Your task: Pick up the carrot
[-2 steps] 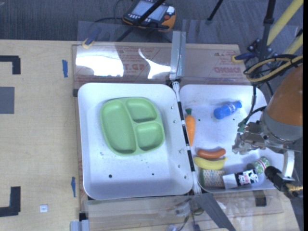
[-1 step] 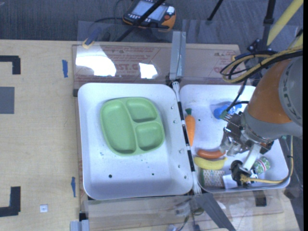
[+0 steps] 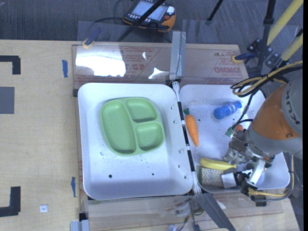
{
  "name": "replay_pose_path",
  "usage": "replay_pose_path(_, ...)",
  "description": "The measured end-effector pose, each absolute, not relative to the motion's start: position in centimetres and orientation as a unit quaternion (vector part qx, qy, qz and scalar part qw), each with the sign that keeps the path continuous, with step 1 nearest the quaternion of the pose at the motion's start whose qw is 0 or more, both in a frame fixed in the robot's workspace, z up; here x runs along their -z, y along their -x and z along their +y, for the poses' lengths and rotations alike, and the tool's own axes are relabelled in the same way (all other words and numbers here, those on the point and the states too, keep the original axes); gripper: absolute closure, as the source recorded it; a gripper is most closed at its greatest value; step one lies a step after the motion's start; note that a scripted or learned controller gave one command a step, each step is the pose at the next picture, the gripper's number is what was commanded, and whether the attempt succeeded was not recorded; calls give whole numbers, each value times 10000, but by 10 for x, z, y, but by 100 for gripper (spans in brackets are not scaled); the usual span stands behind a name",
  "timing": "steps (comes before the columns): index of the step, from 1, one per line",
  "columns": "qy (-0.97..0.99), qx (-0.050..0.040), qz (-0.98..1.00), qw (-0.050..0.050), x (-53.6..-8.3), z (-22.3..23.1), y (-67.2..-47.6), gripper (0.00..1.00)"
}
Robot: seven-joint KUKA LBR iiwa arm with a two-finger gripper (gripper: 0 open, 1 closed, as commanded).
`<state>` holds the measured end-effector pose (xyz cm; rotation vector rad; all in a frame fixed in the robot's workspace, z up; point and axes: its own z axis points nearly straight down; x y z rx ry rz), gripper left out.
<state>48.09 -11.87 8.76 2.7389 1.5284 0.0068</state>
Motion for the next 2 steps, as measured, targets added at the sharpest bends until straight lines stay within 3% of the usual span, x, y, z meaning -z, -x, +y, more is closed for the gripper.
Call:
replay_pose_path(1, -9602, 14, 2792, -7, -184, -89, -479, 100)
replay_pose_path(2, -9594, 18, 2822, -14, -184, -67, -479, 100)
